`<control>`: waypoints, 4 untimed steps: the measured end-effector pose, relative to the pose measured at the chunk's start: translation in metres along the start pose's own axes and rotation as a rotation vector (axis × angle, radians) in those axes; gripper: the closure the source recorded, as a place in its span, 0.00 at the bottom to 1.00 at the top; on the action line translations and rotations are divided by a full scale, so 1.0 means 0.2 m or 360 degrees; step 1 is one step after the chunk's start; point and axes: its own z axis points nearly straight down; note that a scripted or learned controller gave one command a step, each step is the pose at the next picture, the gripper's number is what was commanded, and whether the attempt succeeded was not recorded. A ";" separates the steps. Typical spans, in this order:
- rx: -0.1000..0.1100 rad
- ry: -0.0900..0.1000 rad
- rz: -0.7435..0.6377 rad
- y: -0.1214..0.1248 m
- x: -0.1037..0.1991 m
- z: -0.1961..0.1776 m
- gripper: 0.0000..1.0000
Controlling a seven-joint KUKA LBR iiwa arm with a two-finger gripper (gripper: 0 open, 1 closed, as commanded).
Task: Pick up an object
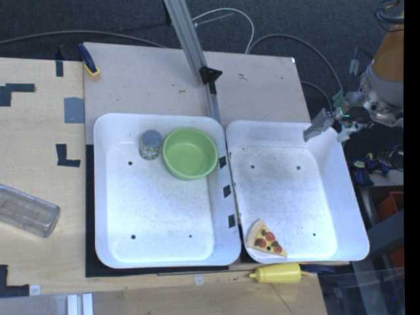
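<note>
Two shallow white bins are set side by side on a pale bench, the left bin (111, 241) bearing a green bowl (190, 153) with a small grey can (150, 144) just beside it, the right bin (341, 195) bearing a toy pizza slice (265, 237) at its near left corner, while a yellow bottle (279, 273) is left outside on the bench edge. The gripper (326, 125) is held above the right bin's far right rim with nothing gripped, though how far the jaws are parted cannot be told. The approach step is judged to be in hand: a target must be chosen, probably the pizza slice, and a descent over it is called for
</note>
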 end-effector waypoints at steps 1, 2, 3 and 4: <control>0.0000 0.0000 0.0000 0.00 0.00 0.00 0.00; 0.0011 -0.0001 0.0000 0.02 -0.01 0.32 0.00; 0.0009 -0.0002 0.0000 0.06 -0.03 0.59 0.00; 0.0012 -0.0001 0.0001 0.04 -0.05 0.90 0.00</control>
